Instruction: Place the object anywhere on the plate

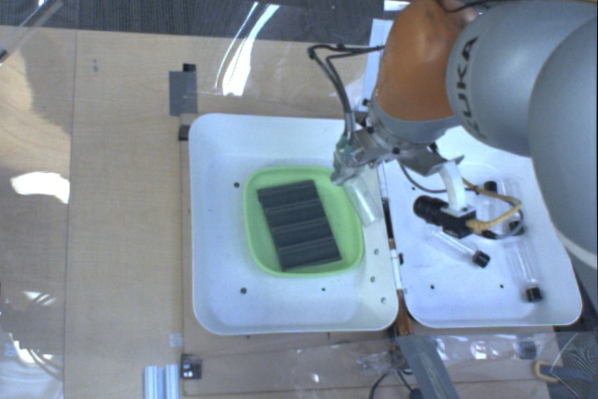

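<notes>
A pale wooden counter (pixel 93 201) is seen bearing two shallow white bins side by side. Much of the upper right is taken up by the grey arm (pixel 523 61), whose orange band is turned toward the left bin (pixel 215 280). In that bin a green plate (pixel 255 201) is set, and the dark grey ridged object (pixel 299 224) is found lying flat on the plate, slightly askew. The tool (pixel 350 165) is held just over the plate's upper right rim, apart from the object; how far it is opened cannot be told. In the right bin (pixel 439 299) two clear tubes with black caps (pixel 464 250) are scattered.
</notes>
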`<state>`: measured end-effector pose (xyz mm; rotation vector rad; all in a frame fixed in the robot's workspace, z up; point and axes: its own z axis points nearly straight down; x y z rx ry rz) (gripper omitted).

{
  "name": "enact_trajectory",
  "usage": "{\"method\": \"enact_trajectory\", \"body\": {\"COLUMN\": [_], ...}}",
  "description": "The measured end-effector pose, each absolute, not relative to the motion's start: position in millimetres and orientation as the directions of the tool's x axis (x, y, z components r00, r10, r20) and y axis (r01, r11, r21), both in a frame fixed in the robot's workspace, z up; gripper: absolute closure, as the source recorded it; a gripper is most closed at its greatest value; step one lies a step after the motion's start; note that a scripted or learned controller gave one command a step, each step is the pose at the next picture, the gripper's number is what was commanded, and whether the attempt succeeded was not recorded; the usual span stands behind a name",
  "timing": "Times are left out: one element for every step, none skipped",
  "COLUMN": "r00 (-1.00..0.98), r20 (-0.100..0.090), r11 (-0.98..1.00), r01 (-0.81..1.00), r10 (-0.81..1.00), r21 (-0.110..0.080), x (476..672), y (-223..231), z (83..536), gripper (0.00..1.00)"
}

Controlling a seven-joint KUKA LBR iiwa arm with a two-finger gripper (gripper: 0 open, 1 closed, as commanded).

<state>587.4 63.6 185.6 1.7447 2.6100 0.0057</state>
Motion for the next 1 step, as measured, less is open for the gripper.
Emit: {"method": "enact_trajectory", "body": {"r00": [-0.382], "r20": [0.0], "r11": [0.382], "r01": [0.924], "r10": [0.924], "r21": [0.005], "x": [587.5], "y": [63.1], "z": [185.7], "gripper": [0.0]}}
